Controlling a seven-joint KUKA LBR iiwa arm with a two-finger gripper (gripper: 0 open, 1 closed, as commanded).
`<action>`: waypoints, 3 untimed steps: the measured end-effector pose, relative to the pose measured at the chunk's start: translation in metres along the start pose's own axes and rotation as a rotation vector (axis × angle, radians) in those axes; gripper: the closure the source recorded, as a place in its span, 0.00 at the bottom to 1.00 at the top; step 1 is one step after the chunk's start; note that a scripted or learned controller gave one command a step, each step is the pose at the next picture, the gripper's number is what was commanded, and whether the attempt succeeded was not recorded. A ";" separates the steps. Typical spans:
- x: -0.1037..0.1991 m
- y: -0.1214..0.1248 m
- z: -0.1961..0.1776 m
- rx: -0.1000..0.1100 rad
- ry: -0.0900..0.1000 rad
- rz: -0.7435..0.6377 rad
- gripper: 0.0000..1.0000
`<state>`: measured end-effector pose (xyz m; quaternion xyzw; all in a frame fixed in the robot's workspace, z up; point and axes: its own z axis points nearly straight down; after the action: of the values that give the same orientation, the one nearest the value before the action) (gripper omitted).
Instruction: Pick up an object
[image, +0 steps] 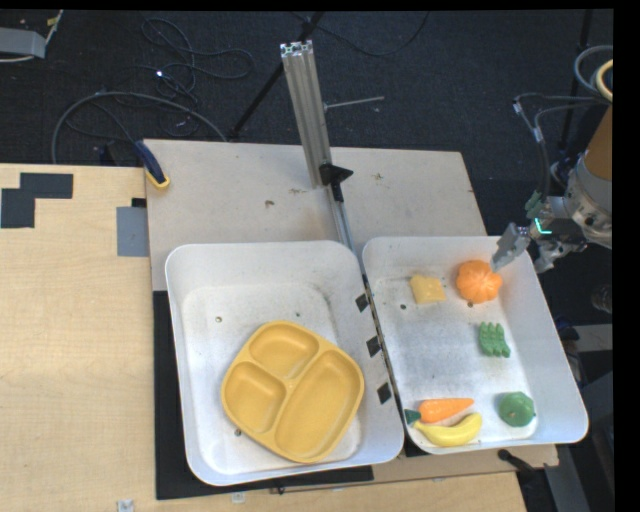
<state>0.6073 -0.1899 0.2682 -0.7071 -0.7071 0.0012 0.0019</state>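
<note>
Gripper (528, 247) hovers at right bin's (560, 345) far right rim, fingers spread, pinching nothing. Orange (479, 282) just beside it in the bin. Yellow tray (292, 390) in left bin (190, 300).

The two bins (200, 300) look like smooth white plastic, matt and a little dusty. The yellow divided tray (292, 390) is plastic with a soft shine — as are the orange (478, 282) and banana (450, 431). The post (308, 110) is brushed metal.
</note>
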 end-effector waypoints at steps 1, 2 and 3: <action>0.000 0.000 -0.001 -0.002 0.000 0.000 0.00; -0.002 0.003 0.063 0.004 0.001 0.000 0.00; 0.002 -0.007 0.121 0.003 0.001 0.000 0.00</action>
<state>0.5995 -0.1873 0.1475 -0.7071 -0.7071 0.0020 0.0034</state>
